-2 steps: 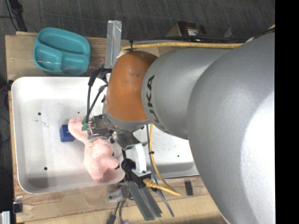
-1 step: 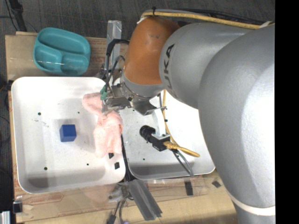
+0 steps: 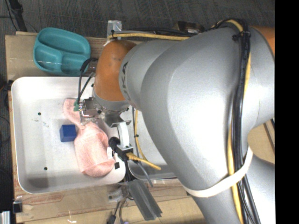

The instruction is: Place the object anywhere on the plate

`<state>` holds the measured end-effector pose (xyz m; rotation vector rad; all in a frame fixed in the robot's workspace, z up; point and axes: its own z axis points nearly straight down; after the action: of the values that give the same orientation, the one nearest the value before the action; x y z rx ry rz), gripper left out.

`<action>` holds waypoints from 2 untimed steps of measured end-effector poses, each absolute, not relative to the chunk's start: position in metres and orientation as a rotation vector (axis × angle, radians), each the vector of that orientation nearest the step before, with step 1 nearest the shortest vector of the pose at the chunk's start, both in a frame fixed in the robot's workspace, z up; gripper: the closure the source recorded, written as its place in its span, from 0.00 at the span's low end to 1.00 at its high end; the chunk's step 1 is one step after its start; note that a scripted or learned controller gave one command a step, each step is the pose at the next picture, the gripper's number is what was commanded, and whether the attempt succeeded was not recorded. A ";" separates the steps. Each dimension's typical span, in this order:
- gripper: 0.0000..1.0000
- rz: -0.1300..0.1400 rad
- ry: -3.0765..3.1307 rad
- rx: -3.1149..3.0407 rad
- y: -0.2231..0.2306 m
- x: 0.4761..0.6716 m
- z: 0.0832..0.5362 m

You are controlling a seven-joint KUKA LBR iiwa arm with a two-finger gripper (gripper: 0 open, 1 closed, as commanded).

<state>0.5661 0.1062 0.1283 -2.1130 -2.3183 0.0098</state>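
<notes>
- The gripper (image 3: 93, 112) sits low over the left white bin (image 3: 28, 125), near the bin's right wall, under the orange band (image 3: 110, 73) of the arm (image 3: 196, 106). Whether it is wide, narrow, or holding anything I cannot tell; the wrist body covers that part.
- Just below and left of it lies a pink plate (image 3: 91, 150), tilted or crumpled-looking, spreading toward the bin's lower right corner; a pink strip also shows at the gripper's upper left.
- A small blue block (image 3: 68, 133), probably the object to place, rests on the bin floor touching the plate's left edge, not on it.
- My judgement: the task is at the pick stage. The block is not yet lifted, and the gripper is beside it rather than over it.
- The next move calls for shifting left over the block, closing on it, then lifting and setting it onto the pink surface nearby.
- Outside the bin, a teal divided dish (image 3: 60, 50) sits on the bench beyond the bin's top left corner.
</notes>
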 end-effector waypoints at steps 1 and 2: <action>1.00 0.004 -2.300 -2.135 0.138 0.565 0.175; 1.00 0.007 -2.317 -2.118 0.147 0.502 0.168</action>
<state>0.5022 0.1472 0.1685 -2.1180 -2.3167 0.0073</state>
